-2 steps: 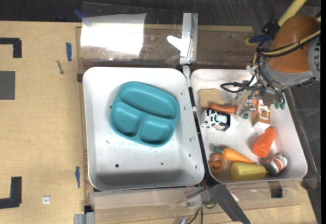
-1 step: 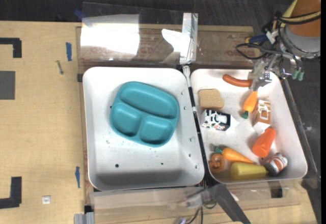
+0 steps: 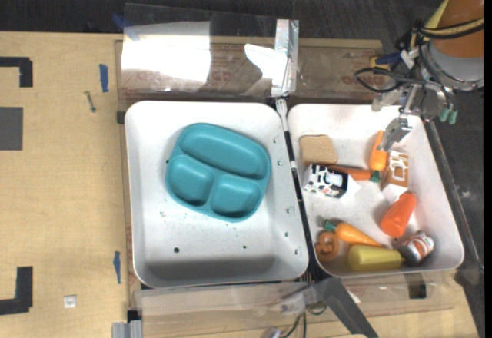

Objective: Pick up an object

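From where I stand, the arm [image 3: 460, 18] comes in at the two o'clock corner, its orange band showing above the grey wrist. The end effector [image 3: 397, 131] hangs over the top of the right bin [image 3: 450, 210], its tip just above an orange piece [image 3: 376, 154] near the bin's one o'clock area. Whether it is apart or together I cannot tell; nothing is plainly seen caught in it.

The right bin holds the pickable clutter. A tan bread slice [image 3: 318, 149] lies at eleven o'clock, with a black-and-white toy [image 3: 326, 181] just below it. A small carton [image 3: 397, 170] sits beside the orange piece. An orange bottle [image 3: 398, 215] lies tilted toward four o'clock, and a small can [image 3: 416, 246] rests near the five o'clock corner. Along the six o'clock edge lie a carrot [image 3: 354, 233] and a yellow block [image 3: 374, 256], touching or nearly so.

The left bin [image 3: 146, 175] carries a teal divided tray [image 3: 218, 170] at its centre. Behind both bins, at twelve o'clock, stands a clear plastic sheet [image 3: 200, 60] on the bench [image 3: 54, 175].
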Tool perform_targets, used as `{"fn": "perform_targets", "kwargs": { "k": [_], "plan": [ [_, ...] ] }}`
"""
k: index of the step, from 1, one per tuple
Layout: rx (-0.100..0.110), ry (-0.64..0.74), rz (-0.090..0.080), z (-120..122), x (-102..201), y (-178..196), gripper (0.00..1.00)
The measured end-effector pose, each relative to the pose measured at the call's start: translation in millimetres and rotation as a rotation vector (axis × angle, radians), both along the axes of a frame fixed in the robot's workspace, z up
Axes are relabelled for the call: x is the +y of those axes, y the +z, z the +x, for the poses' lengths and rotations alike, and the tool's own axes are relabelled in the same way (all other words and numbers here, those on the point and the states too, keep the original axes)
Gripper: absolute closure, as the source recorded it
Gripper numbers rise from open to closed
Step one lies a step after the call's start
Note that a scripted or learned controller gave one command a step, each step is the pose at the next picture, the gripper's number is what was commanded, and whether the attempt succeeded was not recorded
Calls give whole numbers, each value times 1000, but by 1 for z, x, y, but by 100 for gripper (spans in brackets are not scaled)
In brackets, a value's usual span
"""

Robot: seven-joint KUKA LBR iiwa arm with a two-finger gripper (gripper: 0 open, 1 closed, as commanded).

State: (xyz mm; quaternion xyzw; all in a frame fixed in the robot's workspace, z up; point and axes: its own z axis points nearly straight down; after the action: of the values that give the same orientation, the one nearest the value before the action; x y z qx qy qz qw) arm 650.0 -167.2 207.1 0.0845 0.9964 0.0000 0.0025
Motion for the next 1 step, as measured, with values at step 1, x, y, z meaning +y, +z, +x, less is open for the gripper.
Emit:
{"fn": "perform_targets", "kwargs": {
  "k": [1],
  "plan": [
    [-5, -94, -1, -18, -26, -110, 0]
  ]
}}
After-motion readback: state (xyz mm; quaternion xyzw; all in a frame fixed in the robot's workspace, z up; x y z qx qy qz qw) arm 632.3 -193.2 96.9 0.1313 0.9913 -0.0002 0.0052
